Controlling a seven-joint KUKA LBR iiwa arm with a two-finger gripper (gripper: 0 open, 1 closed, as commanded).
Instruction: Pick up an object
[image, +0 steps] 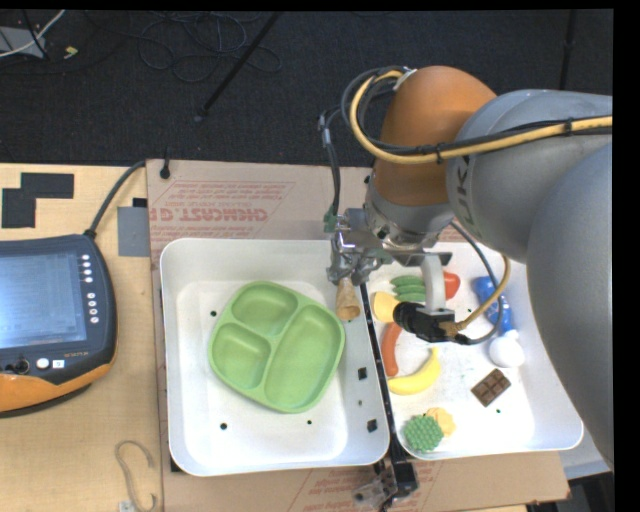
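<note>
My gripper (346, 272) hangs over the right edge of the left bin (190, 400), beside the divider between the bins. A small tan, cork-like piece (347, 303) sticks down from between its fingers, and the fingers are closed on its top. The piece is above the bin floor, just right of the green divided plate (278, 345). The grey arm with its orange band (425, 130) reaches in from the upper right and hides the far part of the right bin.
The right bin (550, 420) holds a banana (420, 372), a green bumpy ball (422, 432), a brown chocolate square (490, 386), a white ball (506, 351), a blue item (495, 300) and red and green toy food (408, 287). A handheld pendant (45, 310) lies at far left.
</note>
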